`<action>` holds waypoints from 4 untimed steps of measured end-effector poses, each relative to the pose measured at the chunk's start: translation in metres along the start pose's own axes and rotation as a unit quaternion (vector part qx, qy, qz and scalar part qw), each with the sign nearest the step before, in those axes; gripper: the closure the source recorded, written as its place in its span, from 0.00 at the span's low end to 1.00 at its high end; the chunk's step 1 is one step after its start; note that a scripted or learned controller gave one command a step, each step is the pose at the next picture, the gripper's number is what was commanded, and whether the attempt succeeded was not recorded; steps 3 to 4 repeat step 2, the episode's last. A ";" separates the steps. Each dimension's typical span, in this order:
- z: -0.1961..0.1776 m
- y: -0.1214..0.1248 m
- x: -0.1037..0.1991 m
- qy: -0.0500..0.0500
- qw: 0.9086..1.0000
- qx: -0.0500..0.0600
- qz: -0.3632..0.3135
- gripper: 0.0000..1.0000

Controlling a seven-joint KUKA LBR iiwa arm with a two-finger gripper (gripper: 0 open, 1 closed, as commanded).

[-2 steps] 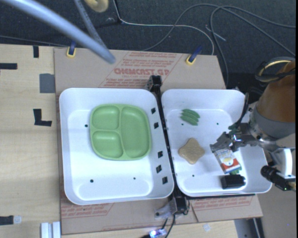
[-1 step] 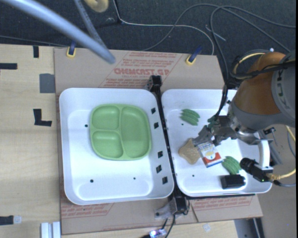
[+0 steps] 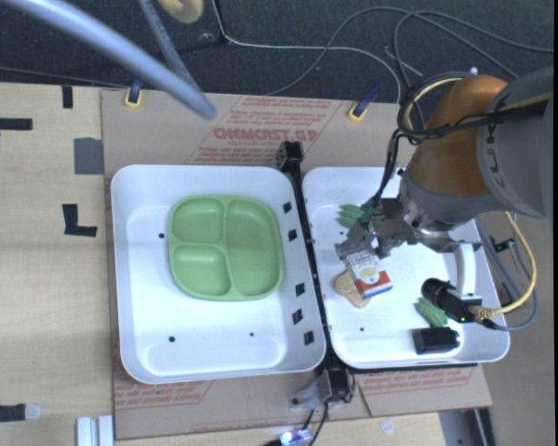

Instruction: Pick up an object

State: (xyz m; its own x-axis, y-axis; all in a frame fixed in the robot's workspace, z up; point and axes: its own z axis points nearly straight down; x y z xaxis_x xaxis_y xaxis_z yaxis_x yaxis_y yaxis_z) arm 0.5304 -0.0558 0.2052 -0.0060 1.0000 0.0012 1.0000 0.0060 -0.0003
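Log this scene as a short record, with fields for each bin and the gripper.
left bin: green divided plate, roughly centred
right bin: small red, white and blue carton overlapping a tan item; green piece near the far side; second green piece and black block at the near right
gripper: over the right bin, at the carton's far end

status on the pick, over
gripper low in right bin, just above small carton. no grasp visible. tan piece touching carton, green toy close by.
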 end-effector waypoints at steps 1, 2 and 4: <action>-0.009 0.018 0.057 0.000 1.000 0.000 0.000 1.00; -0.001 0.044 0.108 0.000 1.000 0.000 0.000 1.00; -0.001 0.044 0.108 0.000 1.000 0.000 0.000 1.00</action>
